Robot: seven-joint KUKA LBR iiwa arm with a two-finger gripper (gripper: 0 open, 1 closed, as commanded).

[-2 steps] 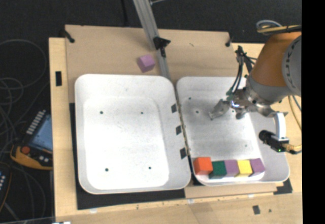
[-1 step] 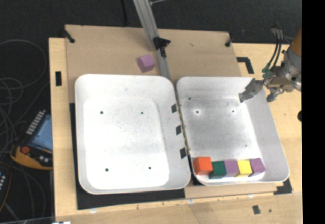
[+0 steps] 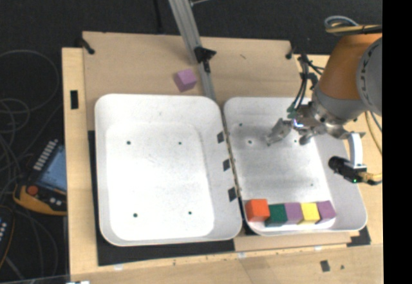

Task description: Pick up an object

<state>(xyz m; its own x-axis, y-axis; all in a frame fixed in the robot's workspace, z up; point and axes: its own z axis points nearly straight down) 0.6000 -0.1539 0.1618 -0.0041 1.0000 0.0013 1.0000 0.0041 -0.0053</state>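
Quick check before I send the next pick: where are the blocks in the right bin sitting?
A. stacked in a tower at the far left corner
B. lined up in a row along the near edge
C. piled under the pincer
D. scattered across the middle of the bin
B: the orange block, green block, purple block, yellow block and second purple block sit side by side along the right bin's near edge.
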